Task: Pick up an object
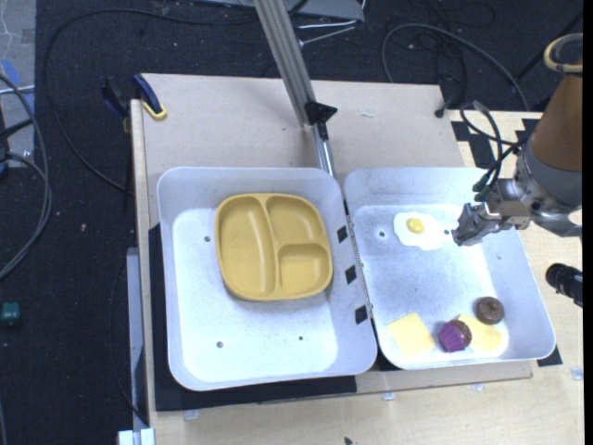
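A: What sits in the left bin (185, 248)?

B: A yellow divided plate (274, 246), flat on the bin floor.

A: And the right bin (528, 276)?

B: A fried egg toy (418, 229) near its far side, and along the near edge a yellow cheese slice (410, 333), a purple piece (454, 335) and a brown doughnut (488, 311).

A: The gripper (466, 229)?

B: Low, just right of the egg. Its fingers are dark and bunched; I cannot tell whether they are parted or closed.

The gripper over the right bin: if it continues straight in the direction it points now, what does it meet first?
Probably the fried egg. The gripper points left and slightly down, with the egg just beyond its tip. Its height above the bin is unclear, so it may touch the floor first.
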Motion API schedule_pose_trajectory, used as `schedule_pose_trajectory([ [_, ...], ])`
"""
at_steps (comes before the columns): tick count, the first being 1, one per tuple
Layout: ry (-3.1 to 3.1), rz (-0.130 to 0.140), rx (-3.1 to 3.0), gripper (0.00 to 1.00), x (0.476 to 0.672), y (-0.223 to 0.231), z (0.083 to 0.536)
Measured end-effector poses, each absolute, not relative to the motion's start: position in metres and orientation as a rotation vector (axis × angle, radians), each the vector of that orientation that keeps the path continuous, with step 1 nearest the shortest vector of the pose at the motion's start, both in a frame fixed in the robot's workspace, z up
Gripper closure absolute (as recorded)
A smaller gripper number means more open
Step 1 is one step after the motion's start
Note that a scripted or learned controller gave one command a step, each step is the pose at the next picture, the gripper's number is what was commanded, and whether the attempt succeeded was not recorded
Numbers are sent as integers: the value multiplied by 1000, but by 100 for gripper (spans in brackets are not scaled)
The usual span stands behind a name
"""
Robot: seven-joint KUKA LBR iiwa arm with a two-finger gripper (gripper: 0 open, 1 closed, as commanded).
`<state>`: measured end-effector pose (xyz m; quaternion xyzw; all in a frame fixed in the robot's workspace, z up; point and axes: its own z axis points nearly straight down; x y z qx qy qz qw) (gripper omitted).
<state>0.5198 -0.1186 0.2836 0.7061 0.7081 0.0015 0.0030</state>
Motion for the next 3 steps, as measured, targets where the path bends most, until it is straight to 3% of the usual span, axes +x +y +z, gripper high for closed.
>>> schedule_pose_trajectory([
  [3, 2232, 1, 2214, 100, 490, 49, 256],
])
